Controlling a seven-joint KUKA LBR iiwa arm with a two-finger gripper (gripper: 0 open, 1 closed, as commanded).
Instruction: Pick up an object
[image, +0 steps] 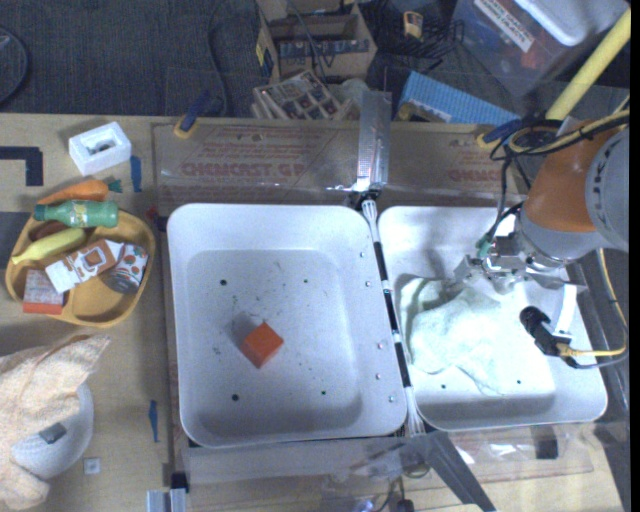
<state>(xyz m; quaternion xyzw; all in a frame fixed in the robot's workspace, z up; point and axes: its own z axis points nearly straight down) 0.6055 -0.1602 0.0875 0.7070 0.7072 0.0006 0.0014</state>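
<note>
This is a robotics lab or test workshop. A wooden surface (110, 420) carries two shallow white bins (190, 300) side by side, held behind clear plastic guards (260, 160) taped at the far edge. A grey arm with an orange band (565, 205) reaches in from the right, trailing loose cables (560, 340). Beyond the surface lie tangled wires and crates (305, 60) on dark carpet, and a yellow bowl (100, 305) of test props sits at left.

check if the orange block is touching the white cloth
Apart. The camera view shows the orange block alone in the left bin, while the white cloth lies in the right bin, with both bins' rims between them.
</note>
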